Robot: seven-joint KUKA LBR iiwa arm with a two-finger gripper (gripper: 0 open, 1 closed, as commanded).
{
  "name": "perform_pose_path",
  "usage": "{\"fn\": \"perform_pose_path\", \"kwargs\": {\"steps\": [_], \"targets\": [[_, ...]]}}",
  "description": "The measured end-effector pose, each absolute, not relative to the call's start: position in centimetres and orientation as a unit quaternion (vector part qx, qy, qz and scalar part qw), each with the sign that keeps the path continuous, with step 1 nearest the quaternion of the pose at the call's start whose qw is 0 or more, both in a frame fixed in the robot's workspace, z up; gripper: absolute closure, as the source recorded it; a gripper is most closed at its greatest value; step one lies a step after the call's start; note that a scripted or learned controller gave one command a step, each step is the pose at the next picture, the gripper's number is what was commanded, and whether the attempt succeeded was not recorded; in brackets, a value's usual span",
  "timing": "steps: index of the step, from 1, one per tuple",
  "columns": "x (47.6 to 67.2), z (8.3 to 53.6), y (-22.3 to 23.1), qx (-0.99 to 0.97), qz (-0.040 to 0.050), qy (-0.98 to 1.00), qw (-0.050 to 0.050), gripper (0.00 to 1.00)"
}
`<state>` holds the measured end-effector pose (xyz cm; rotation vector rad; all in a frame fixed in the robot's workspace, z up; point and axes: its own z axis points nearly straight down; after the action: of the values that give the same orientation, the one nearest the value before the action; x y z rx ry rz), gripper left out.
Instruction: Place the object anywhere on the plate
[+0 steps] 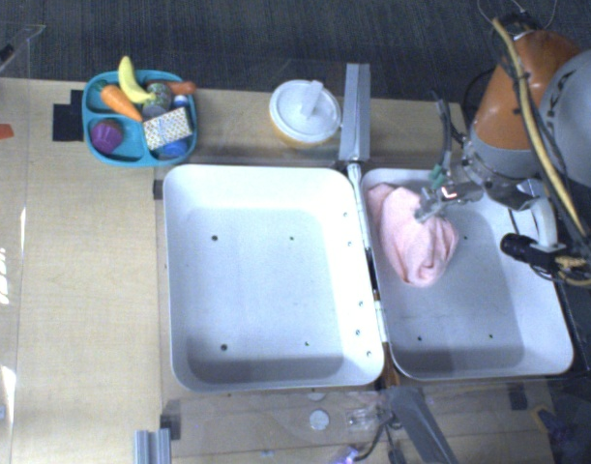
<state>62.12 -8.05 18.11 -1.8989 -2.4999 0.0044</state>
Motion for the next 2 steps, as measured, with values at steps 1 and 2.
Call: {"fn": "perform_pose_path", "kwargs": {"steps": [1,2], "targets": [[62.2,22.1,-7.9,-0.602,0.001,-0.798,0.001,1.0],[61.4,22.1,-2.5,-0.431,0.0006,-0.903,0.002,1.0]]}}
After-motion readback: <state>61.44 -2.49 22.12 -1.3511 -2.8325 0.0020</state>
